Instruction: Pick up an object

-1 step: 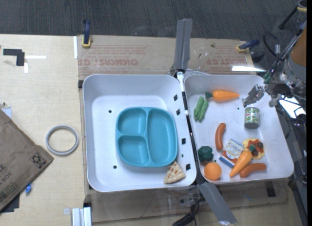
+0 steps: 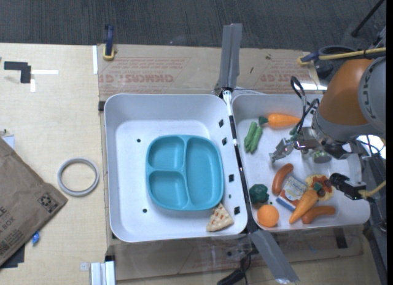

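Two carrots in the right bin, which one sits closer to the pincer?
The far carrot, lying along the bin's back wall just past the pincer. The other carrot lies toward the front, among the sausages.

Bench [image 2: 49,124]: pale wood-coloured top, with a brown cardboard sheet [image 2: 166,69] printed in red laid along its rear. Directly on it:
- Left white bin [image 2: 113,173], shallow, rounded corners.
- Right white bin [image 2: 245,109], touching the left bin along a shared edge.
- Roll of tape [image 2: 78,175], grey ring, lying flat, left of the bins and well apart from them.
- Brown cardboard box [image 2: 21,204], at the left edge, partly cut off, near the tape roll.
- Black L-shaped mark [image 2: 18,69] and white strip [image 2: 43,72], far left rear.
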You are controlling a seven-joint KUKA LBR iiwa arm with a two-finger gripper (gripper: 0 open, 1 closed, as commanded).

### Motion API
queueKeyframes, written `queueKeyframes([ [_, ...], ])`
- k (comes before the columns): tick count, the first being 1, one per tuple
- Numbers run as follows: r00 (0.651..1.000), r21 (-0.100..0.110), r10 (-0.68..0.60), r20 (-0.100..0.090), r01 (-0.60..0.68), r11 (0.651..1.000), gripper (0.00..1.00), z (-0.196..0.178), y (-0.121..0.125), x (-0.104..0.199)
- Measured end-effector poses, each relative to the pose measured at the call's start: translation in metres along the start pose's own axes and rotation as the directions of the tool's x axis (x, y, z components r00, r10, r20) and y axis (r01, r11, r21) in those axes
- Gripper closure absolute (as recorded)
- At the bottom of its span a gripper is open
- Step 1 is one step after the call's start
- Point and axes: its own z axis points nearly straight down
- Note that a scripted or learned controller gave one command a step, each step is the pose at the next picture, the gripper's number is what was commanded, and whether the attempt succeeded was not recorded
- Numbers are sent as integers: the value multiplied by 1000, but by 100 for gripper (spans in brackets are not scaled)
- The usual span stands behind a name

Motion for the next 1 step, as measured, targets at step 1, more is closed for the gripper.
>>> queueKeyframes([
  [1, 999, 3, -48, -2, 48, 999, 0, 2, -67, 14],
])
